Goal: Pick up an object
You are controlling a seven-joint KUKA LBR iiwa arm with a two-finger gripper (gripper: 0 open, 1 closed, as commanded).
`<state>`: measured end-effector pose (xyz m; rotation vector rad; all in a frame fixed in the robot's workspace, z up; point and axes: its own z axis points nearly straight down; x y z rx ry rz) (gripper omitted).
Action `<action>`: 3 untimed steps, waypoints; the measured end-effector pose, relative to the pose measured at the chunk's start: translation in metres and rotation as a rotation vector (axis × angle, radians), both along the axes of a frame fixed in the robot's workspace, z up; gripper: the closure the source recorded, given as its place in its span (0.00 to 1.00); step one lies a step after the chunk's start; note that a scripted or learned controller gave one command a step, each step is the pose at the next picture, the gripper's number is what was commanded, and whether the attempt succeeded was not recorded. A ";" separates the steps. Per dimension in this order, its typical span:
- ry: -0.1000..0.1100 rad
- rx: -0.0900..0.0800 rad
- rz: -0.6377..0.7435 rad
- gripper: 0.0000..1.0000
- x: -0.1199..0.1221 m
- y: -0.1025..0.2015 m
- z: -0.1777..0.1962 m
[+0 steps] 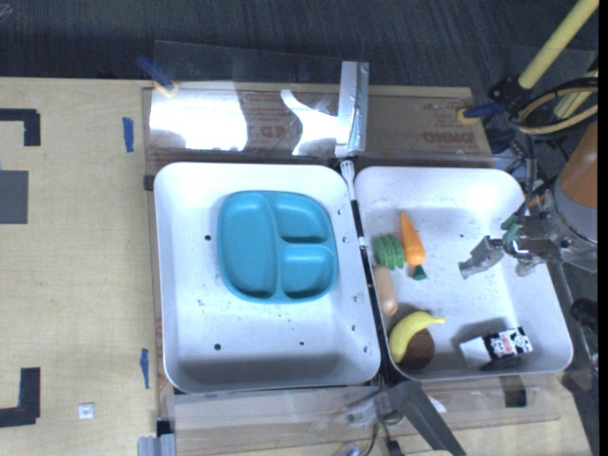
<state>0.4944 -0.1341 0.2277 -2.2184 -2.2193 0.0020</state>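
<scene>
My gripper hangs over the right side of the right bin, its fingers spread open with nothing between them. To its left lie an orange carrot, a green ridged toy and a beige stick-like piece. A yellow banana rests on a brown round object at the bin's front. Near the front right corner, just below the gripper, sits a small black and white box.
The left bin holds a blue divided plate. A clear panel and a metal post stand behind the bins. Cables and a yellow bar crowd the back right.
</scene>
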 end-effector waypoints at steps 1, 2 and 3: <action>0.000 0.001 0.085 0.00 0.046 0.066 -0.044; -0.022 -0.005 0.214 0.00 0.112 0.034 -0.125; -0.032 -0.004 0.214 1.00 0.115 0.035 -0.112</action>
